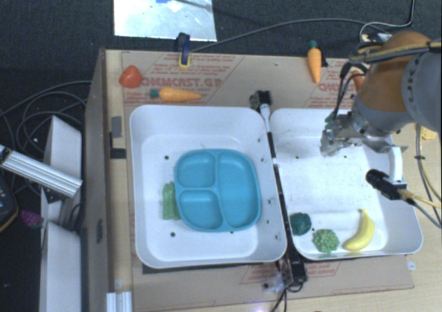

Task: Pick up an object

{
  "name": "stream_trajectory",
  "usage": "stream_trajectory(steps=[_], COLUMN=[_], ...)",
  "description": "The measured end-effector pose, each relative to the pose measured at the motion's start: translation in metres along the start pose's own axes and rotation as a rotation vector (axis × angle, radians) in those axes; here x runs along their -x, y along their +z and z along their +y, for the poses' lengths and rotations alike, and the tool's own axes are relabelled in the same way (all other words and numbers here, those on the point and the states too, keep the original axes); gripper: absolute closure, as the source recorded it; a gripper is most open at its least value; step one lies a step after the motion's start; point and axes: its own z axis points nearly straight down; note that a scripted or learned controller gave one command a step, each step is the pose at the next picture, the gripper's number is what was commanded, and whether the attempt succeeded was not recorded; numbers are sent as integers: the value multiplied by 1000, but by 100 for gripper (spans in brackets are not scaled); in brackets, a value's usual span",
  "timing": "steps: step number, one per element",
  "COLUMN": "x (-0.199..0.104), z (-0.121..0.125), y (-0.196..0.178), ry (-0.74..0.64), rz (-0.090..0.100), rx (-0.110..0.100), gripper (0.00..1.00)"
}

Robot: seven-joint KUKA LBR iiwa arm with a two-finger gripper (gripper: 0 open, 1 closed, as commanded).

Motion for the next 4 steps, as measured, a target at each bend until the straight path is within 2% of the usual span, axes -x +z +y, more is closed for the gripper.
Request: stream_trajectory(steps=[2,3,4], x=[0,-41,-85], z=[2,-42,-45], y=[-21,-39,-39], ry=[-2,0,0], rz=[0,1,2], rx=[5,-3,-3], gripper=[100,100,100])
